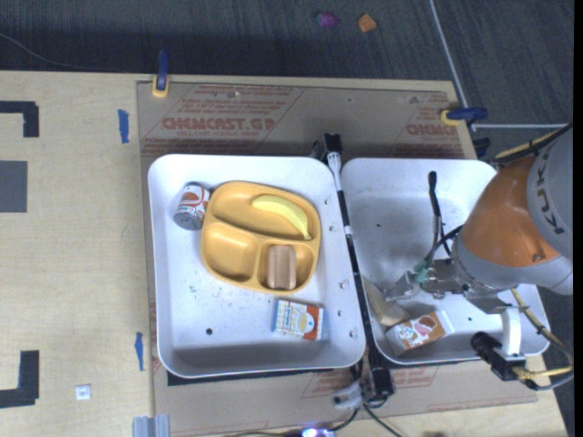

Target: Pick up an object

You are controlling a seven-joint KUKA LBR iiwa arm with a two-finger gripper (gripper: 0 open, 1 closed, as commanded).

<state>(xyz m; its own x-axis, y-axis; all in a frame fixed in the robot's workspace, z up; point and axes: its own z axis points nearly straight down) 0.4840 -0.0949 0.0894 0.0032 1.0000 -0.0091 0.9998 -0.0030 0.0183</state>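
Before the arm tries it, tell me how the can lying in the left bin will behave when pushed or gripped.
The can lies on its side, wedged between the bin wall and the yellow divided tray, so a nudge would probably roll it unless the tray blocks it. Its curved, likely metal side looks slippery for two fingers. Its tight spot may leave the fingers little room.

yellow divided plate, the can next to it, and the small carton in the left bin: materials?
Yellow divided plate: probably moulded plastic, smooth and slightly glossy, with soft highlights on its rims.
Can: likely metal, with a silvery shiny top and a printed wrap.
Small carton: looks like printed paperboard, matte, with flat faces and crisp edges.
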